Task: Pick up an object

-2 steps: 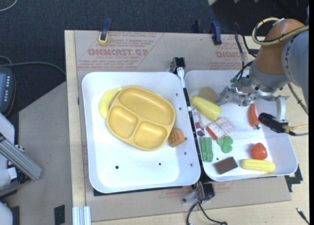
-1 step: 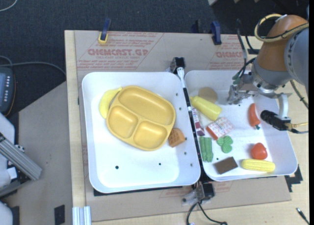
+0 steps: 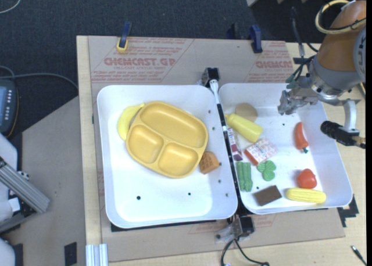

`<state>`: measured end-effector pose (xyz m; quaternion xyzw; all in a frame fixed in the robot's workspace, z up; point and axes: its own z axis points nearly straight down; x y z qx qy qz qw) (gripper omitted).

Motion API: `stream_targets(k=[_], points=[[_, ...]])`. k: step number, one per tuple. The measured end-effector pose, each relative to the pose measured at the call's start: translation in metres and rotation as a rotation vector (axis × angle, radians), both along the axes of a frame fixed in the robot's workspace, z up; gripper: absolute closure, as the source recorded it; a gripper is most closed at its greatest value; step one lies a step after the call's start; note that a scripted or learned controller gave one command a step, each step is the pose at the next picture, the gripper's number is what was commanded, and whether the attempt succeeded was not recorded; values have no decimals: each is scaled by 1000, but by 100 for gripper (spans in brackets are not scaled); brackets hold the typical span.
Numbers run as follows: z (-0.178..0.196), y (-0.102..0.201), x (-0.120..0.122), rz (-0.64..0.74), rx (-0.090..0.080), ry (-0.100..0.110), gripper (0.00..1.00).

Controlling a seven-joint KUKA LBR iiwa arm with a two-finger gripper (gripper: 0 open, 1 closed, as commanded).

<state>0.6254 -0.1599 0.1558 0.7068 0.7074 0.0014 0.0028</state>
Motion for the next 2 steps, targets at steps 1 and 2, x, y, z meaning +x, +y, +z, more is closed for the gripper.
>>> stream_targets(k=[1,2], points=[[44,-1,-1,0,0,0,100],[71,-2,0,0,0,0,100]])
